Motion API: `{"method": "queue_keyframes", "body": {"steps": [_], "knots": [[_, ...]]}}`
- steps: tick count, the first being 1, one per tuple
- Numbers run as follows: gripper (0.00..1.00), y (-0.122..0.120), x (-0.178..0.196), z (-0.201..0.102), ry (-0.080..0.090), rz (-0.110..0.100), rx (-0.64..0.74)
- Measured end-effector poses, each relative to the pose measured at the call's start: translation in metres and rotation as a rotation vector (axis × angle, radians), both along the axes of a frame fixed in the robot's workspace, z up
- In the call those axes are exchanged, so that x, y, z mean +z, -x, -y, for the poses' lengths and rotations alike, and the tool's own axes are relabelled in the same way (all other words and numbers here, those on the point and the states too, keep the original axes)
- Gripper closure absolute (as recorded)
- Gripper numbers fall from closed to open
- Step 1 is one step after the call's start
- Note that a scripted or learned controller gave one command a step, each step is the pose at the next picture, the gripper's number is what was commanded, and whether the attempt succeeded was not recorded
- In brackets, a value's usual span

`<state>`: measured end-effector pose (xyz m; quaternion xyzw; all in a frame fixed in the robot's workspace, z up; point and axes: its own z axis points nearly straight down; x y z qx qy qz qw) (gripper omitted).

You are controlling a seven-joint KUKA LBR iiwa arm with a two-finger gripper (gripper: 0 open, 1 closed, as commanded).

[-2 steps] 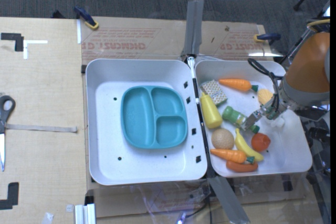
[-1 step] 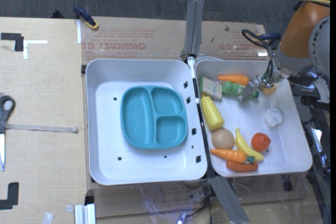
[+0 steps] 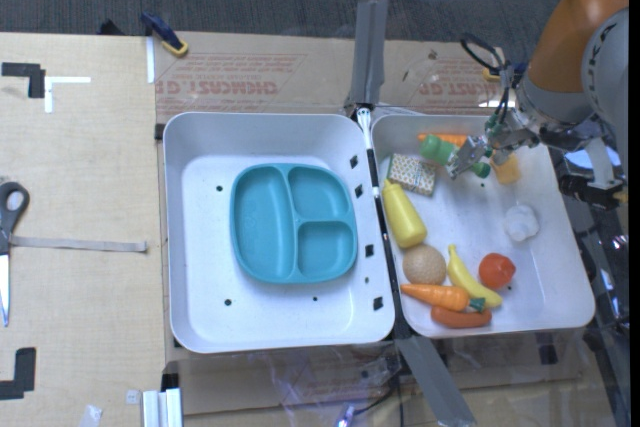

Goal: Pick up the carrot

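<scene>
An orange tapered carrot (image 3: 434,295) lies near the front wall of the right bin (image 3: 555,310), between a beige round item (image 3: 424,265) and a red-orange piece (image 3: 460,318). At the back of that bin lies a second orange piece with a green end (image 3: 438,146), also carrot-like. My gripper (image 3: 470,161) hangs low at the back of the right bin, right beside that green end and far from the front carrot. Nothing is visibly held.
The right bin also holds a yellow bottle (image 3: 403,215), a speckled cracker (image 3: 412,173), a banana (image 3: 468,281), a red tomato (image 3: 496,269), a white lump (image 3: 520,223) and an orange block (image 3: 507,170). A teal divided plate (image 3: 295,223) sits in the left bin (image 3: 190,245).
</scene>
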<state>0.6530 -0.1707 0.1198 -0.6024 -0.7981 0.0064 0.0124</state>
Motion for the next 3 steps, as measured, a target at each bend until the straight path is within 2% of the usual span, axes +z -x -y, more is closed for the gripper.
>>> {"method": "queue_keyframes", "body": {"steps": [1, 2, 3], "knots": [[0.0, -0.006, 0.044, 0.044, 0.01, 0.03, -0.155], [0.0, 0.009, -0.025, 0.034, 0.01, 0.032, -0.237], [0.0, 0.074, -0.027, -0.031, 0.007, 0.027, -0.183]]}}
